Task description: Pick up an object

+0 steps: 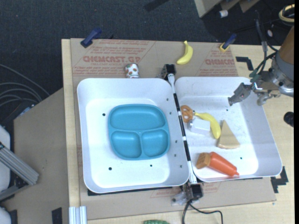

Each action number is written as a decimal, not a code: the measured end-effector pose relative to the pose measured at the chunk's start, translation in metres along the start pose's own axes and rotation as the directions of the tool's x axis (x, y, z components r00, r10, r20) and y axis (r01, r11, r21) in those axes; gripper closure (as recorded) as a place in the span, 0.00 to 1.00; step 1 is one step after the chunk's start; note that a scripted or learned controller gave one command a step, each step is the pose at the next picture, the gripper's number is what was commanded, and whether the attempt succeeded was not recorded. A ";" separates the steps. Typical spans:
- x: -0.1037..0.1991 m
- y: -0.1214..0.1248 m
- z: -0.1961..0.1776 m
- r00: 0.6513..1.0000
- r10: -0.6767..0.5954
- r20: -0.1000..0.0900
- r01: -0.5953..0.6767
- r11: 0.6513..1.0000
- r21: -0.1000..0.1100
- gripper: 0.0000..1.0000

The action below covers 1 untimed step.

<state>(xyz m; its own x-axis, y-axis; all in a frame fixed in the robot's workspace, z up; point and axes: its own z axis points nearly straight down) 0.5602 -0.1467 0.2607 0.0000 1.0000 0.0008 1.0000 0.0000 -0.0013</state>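
The arm [285, 73] is cut off by the right edge; a green object [156, 222] by the bottom.

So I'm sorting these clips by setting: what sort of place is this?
Likely a robotics lab bench: two shallow white plastic bins on a brown board, toy food like the yellow plastic banana, and loose black cables on dark carpet.

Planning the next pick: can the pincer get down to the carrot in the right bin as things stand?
Probably yes. The carrot lies uncovered near the right bin's front edge, with a brown piece touching its left end. The pincer hovers over the bin's back part, with open space between them.
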 end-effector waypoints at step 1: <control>-0.012 0.106 0.144 1.000 -0.001 0.000 0.001 1.000 0.001 0.00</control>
<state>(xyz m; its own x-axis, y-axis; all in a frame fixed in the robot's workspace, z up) 0.6656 -0.1590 0.1166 -0.0008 1.0000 0.0005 1.0000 0.0008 -0.0027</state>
